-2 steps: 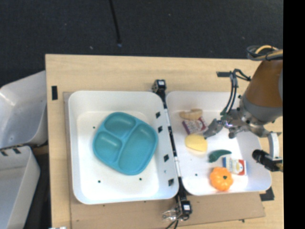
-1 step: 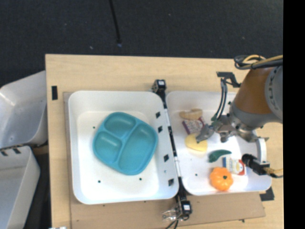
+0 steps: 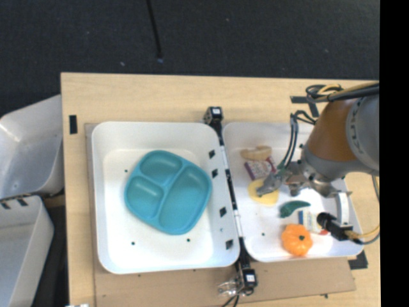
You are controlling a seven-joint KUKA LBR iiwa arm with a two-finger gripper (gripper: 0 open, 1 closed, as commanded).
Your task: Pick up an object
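Note:
My gripper (image 3: 273, 183) hangs low in the right bin (image 3: 255, 245), its dark fingers down over a yellow object (image 3: 264, 194), with the grey and orange arm reaching in from the right. Whether anything sits between the fingers is not clear. Just behind it lie a small purple and white packet (image 3: 257, 168) and a tan piece (image 3: 255, 153). To the front right rest a dark green piece (image 3: 294, 207), an orange pumpkin-shaped toy (image 3: 296, 240) and a small white and blue item (image 3: 308, 220).
The left bin (image 3: 108, 248) holds a blue divided plate (image 3: 169, 191). A black-clipped divider (image 3: 225, 190) runs between the two bins. Cables (image 3: 295, 133) hang off the arm over the right bin's far side. White containers (image 3: 29, 152) stand off the bench's left edge.

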